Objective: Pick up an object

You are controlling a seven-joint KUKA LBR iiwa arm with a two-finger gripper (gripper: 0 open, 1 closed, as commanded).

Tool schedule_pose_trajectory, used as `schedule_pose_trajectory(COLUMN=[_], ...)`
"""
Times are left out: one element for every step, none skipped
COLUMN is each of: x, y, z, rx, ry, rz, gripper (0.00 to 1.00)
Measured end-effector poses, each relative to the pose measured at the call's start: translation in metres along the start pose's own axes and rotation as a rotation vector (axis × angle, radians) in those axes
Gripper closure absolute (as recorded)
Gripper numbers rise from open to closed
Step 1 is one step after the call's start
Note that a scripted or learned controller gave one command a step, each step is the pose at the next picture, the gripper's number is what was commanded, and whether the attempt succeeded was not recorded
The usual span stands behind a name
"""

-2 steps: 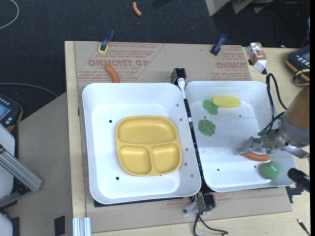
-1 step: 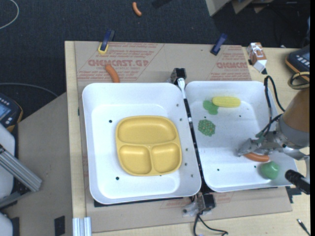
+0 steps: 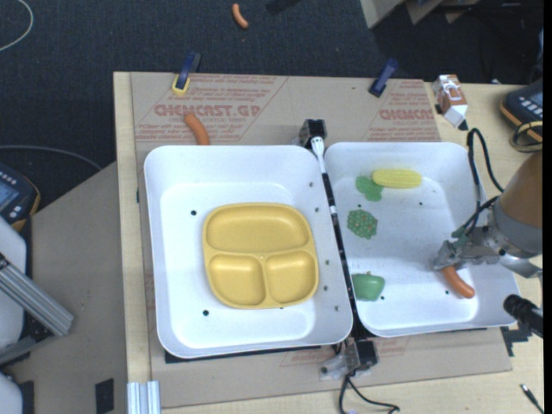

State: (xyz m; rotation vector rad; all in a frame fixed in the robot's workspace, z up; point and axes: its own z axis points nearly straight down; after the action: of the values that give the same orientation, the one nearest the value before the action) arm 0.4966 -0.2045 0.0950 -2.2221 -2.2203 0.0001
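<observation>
End effector (image 3: 454, 260) beside orange sausage (image 3: 459, 283)

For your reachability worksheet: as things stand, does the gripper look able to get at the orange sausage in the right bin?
Probably yes. The gripper hangs right over the orange sausage near the right bin's right side, and nothing lies between them.

Bench (image 3: 259, 102) of brown board carrying two white bins: left bin (image 3: 172, 231) at 9 o'clock, right bin (image 3: 414, 309) at 3; orange sausage (image 3: 197, 128) at 11.
</observation>
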Motion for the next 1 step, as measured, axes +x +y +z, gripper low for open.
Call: schedule_pose_trajectory(x=[-0.0016], y=[-0.0027], z=[-0.0427], rx=[-0.004], ry=[-0.003], rz=[-0.001], gripper=[1.0])
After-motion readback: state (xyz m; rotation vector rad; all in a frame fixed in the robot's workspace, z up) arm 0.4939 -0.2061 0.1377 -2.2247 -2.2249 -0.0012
